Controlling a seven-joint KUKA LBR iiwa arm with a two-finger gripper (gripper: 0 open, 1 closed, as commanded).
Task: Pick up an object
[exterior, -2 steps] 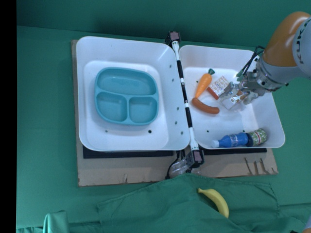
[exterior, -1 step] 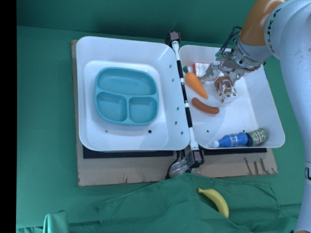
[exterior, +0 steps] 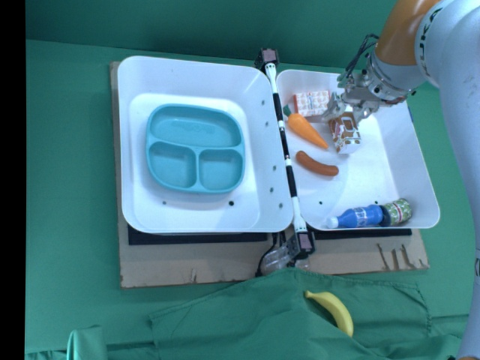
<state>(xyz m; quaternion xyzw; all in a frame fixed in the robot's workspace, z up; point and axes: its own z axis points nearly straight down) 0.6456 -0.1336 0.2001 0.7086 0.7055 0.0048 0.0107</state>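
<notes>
The yellow banana lies half tucked under green cloth; the grey arm runs off the right edge.

Arm enters frame at approx 2 o'clock, grey links w/ orange band above the wrist. Big grey link runs down the right side from 2 to 4 o'clock. Wrist angled down and toward 9 o'clock, cables looped along its upper side. Gripper at approx 1 o'clock of frame centre, pointing down-left. Finger state: can't resolve, metal parts overlap at this res.
</notes>
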